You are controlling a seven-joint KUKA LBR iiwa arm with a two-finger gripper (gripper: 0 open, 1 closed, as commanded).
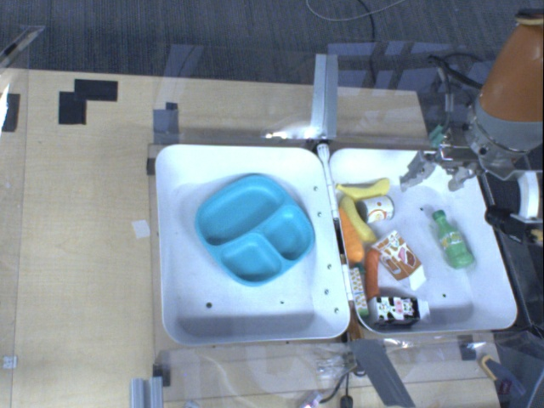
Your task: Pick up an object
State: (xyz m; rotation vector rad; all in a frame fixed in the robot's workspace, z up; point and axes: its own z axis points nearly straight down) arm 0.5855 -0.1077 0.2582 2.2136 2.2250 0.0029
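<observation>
Right now I see my gripper (438, 170) hovering over the far edge of the right bin (493, 300), its 2 fingers spread and pinching nothing. Nearest to it is the green bottle (450, 240), lying just toward the camera from the fingertips, apart from them. Left of the bottle sit a small carton (398, 257), a banana (357, 206) and a carrot (352, 240). A blue divided plate (255, 228) fills the left bin (178, 253).

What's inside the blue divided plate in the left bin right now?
Nothing visible: the blue divided plate shows bare blue compartments. It lies in the left bin; whatever is beneath it is covered.
</observation>
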